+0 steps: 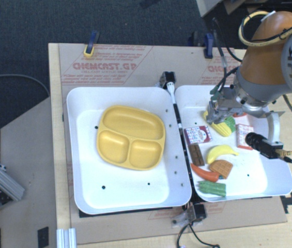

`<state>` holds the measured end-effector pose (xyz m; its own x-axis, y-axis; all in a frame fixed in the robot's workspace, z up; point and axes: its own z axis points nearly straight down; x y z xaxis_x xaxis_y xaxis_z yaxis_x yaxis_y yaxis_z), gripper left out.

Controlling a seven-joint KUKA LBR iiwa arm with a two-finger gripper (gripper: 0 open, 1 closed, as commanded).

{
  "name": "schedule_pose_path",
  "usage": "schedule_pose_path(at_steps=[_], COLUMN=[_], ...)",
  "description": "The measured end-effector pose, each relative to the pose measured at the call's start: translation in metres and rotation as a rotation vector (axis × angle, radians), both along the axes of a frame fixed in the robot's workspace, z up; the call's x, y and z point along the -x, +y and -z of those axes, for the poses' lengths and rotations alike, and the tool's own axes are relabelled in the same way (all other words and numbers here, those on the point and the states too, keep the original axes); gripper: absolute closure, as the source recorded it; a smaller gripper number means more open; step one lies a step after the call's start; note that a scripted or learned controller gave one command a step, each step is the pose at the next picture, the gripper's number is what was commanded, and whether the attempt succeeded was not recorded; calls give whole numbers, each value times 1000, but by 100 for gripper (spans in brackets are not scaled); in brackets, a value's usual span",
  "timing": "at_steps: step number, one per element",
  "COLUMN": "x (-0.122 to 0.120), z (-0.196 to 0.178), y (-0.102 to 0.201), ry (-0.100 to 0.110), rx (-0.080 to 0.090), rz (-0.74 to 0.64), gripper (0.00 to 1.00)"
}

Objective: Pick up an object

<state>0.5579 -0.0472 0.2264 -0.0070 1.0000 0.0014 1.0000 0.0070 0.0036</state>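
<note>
White plastic is noted in both shallow bins on the cardboard-covered surface (135, 61). The left bin (83, 138) carries a yellow compartment tray (130, 137). The right bin (275, 182) carries the candidate objects: a toy corn cob (224, 126), a toy banana (221, 151), a brown bread-like piece (221, 168), a toy carrot (205, 173), a green vegetable piece (211, 188), a dark chocolate-bar piece (196, 154) and a small printed packet (197, 135), all clustered along the bin's left half.

Progress: no object is seen lifted. All items are judged to be resting on the bin floor, so the pick is assessed as not yet accomplished; grasp and lift remain outstanding.

Arm pose: the arm (270, 61) is recorded entering from the right, its orange band uppermost, with the wrist directed downward over the upper part of the right bin. The end effector (217, 113) is positioned low, just above or touching the upper end of the toy corn cob, which is judged the likely target. Its opening cannot be determined, as that part is dark and obscured by the wrist body. Contact with the cob cannot be confirmed.
</note>
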Motion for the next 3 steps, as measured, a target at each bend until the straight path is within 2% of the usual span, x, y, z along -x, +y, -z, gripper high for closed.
schedule_pose_path(at_steps=[2, 3], x=[-49, -63], z=[-13, -7], y=[90, 133], ry=[-1, 1], rx=[0, 0], rz=[1, 2], gripper=[100, 100])
